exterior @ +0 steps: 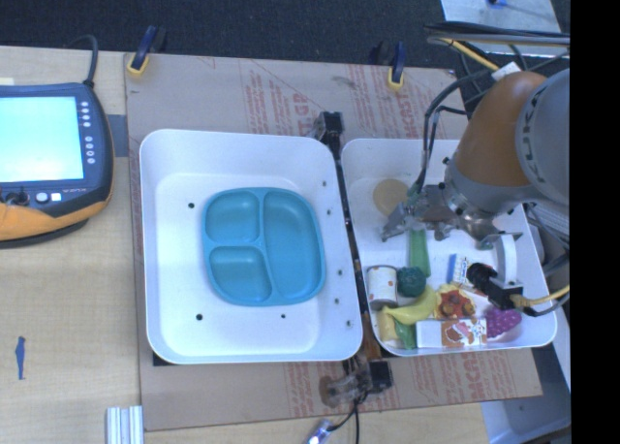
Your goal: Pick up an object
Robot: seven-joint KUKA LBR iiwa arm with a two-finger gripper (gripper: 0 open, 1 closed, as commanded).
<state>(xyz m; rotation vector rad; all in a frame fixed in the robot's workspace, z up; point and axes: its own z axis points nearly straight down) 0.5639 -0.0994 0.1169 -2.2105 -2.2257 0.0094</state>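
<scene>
gripper (418, 218) low in right bin (360, 238), finger state unclear, toys crowd its near edge, left bin (165, 238) roomier

a heap of small toy foods lies in the right bin below the gripper (418, 222): green cucumber (418, 250), yellow banana (415, 310), purple grapes (502, 320), small can (382, 285).

Left white bin (165, 238) holds a blue three-compartment plate (262, 244), roughly centred. Teach pendant (48, 156) with lit screen lies at 9 o'clock of that bin, off the cardboard sheet (242, 93). Blue-handled clamps (142, 49) grip the sheet's 12 o'clock edge.
</scene>
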